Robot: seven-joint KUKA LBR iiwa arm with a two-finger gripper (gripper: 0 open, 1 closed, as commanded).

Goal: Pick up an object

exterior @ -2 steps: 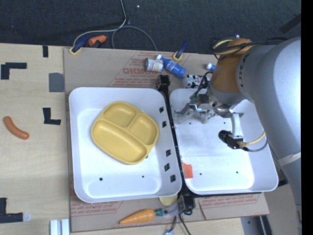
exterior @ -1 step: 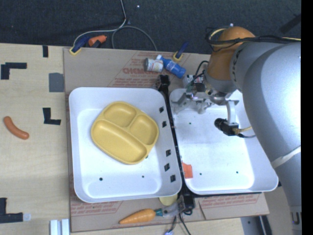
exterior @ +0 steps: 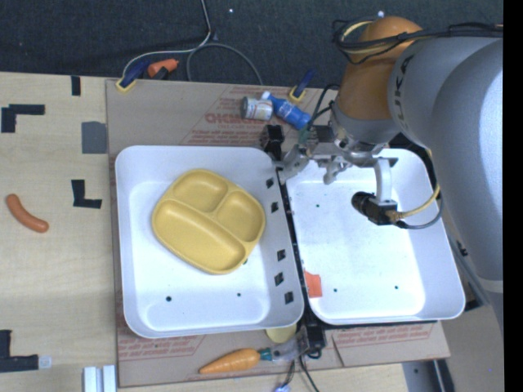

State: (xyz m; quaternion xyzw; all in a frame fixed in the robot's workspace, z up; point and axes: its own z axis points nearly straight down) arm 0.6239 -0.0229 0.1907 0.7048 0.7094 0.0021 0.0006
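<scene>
A yellow divided plate lies flat in the left white bin, near its middle. A small orange scrap sits at the left wall of the right white bin. My gripper hangs over the far left corner of the right bin, close to the wall shared by the two bins. It is well apart from the plate and from the orange scrap. The grey arm with its orange band comes in from the right and hides the far right part of that bin.
A black cable fitting hangs from the wrist over the right bin. A blue and white clamp lies behind the bins, and an orange clamp is at the back left. A toy sausage lies on the bench at the left, a toy carrot in front.
</scene>
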